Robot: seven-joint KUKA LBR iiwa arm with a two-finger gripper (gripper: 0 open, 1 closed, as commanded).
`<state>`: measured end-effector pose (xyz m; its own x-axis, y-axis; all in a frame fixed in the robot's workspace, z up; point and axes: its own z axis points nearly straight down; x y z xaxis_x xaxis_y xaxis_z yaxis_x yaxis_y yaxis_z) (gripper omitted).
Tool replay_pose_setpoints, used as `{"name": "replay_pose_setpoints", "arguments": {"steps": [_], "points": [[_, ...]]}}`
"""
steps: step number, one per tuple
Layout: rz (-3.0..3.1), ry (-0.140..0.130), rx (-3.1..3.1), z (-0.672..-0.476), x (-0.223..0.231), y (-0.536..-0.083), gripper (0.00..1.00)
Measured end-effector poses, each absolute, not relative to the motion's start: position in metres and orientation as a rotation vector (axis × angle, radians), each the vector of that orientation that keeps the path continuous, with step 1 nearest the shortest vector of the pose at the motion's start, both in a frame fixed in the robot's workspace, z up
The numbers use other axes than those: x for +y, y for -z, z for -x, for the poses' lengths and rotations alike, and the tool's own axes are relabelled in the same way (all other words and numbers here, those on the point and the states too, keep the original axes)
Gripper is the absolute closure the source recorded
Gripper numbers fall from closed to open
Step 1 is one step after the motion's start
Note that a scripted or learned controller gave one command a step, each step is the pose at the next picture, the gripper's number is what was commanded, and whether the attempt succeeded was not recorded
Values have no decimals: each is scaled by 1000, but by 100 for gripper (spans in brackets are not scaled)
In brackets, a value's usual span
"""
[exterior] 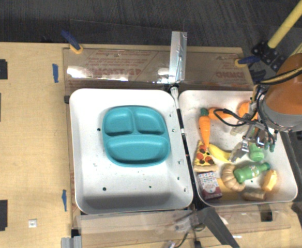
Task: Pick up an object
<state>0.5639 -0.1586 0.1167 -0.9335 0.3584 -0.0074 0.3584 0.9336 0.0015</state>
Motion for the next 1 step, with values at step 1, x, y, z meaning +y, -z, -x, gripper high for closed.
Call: {"name": "replay_pose_setpoints", "arguments": {"steps": [1], "points": [[-611,1,3067,-519,-118,-90,0]]}}
